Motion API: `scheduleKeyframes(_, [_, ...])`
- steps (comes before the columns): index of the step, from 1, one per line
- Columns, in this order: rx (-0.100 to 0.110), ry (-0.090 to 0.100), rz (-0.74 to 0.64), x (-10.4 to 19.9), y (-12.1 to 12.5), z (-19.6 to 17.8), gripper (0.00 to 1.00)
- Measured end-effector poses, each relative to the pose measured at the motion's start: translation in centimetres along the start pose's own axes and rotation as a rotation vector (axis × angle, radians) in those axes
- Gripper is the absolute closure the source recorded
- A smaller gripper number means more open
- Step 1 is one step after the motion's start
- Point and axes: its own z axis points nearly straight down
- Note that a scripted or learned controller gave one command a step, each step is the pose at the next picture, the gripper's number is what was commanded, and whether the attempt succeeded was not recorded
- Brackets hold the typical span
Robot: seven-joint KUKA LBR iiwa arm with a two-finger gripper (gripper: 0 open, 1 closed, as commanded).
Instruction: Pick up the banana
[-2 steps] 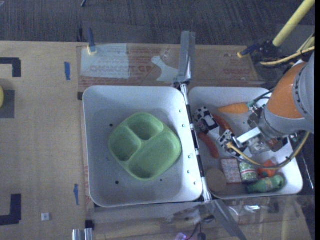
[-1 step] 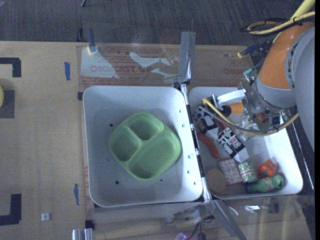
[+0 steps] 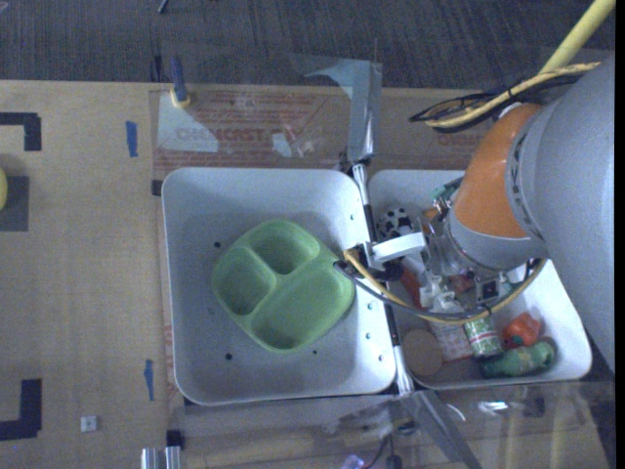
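Observation:
My arm, grey with an orange band [image 3: 493, 189], reaches in from the right and hangs over the right bin [image 3: 574, 345]. The gripper [image 3: 441, 286] points down into that bin near its left side, among small objects. The wrist and its cables cover the fingers. The arm's bulk hides the middle and back of the right bin.
A green divided plate [image 3: 283, 286] lies in the left bin [image 3: 195, 223]. At the right bin's front are a brown disc [image 3: 423, 353], a small can [image 3: 480, 338], a green toy [image 3: 518, 360] and an orange-red piece [image 3: 520, 328]. A black-and-white ball [image 3: 394, 223] sits at its back left.

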Motion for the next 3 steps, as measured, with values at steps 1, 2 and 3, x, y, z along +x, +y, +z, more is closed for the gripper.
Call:
scheduleKeyframes(1, [-0.001, 0.002, 0.031, -0.2, -7.3, 0.0, 1.00])
scheduleKeyframes(2, [-0.002, 0.004, -0.007, 5.7, -12.2, -4.7, 1.00])
scheduleKeyframes(3, [-0.003, 0.005, 0.034, 4.8, -15.5, -6.7, 1.00])
